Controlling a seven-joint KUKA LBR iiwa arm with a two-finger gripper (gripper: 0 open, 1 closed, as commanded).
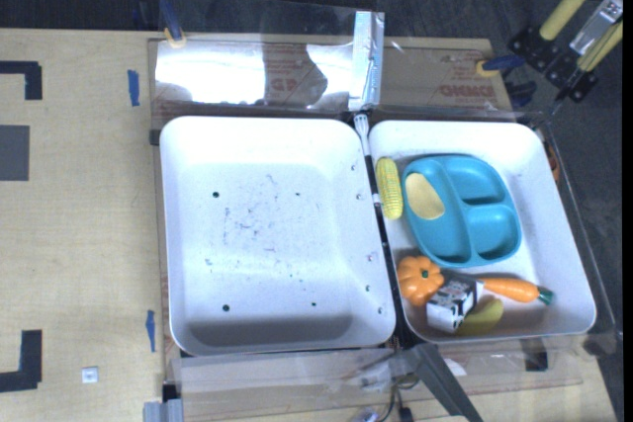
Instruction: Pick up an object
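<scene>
While the gripper [559, 59] hangs at the far right corner, outside the right bin [450, 127] and well apart from its contents, I cannot tell how far open it is or whether it has hold of anything. All pickable items lie in the right bin. Count: one blue tray [475, 212] with three compartments; one yellow piece [425, 198] in its left compartment; one corn cob [389, 188] wedged between tray and the bin's left wall; one pumpkin [418, 279], one carton [450, 303], one carrot [509, 289] and one yellow-green piece [485, 313] crowded together along the near wall, touching. Two bins; the left bin [267, 222] shows faint specks. One clear panel [257, 64] stands behind it.
</scene>
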